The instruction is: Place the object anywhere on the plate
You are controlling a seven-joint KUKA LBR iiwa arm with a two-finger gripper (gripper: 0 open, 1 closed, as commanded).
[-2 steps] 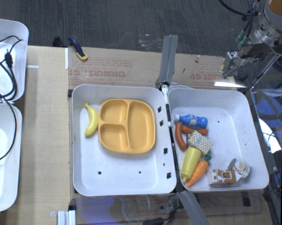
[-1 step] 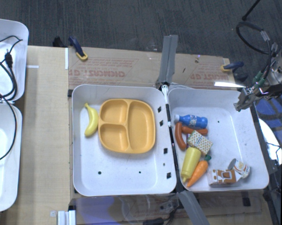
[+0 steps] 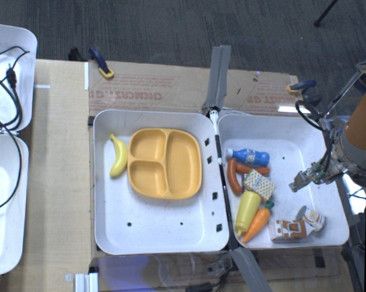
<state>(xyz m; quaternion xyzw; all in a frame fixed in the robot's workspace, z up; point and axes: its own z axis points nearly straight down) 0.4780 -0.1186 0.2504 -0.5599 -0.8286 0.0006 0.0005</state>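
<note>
A yellow plate (image 3: 165, 163) with three compartments lies in the left bin (image 3: 108, 223), nothing on it. A banana (image 3: 118, 156) rests just left of the plate on the bin floor. In the right bin (image 3: 291, 146) lie a blue bottle (image 3: 250, 156), a sausage (image 3: 234, 177), a checkered cracker pack (image 3: 259, 184), a yellow bottle (image 3: 248, 211), a carrot (image 3: 256, 224) and a small carton (image 3: 296, 228) on its side. My gripper (image 3: 300, 179) hangs over the right side of the right bin, above and behind the carton, apart from every object.
A grey divider bar (image 3: 217, 84) runs between the two bins. Cardboard (image 3: 155, 90) with two clamps covers the bench behind them. White trays with black cables (image 3: 8, 88) sit at the far left. The arm's cables (image 3: 319, 114) loop over the right bin's back corner.
</note>
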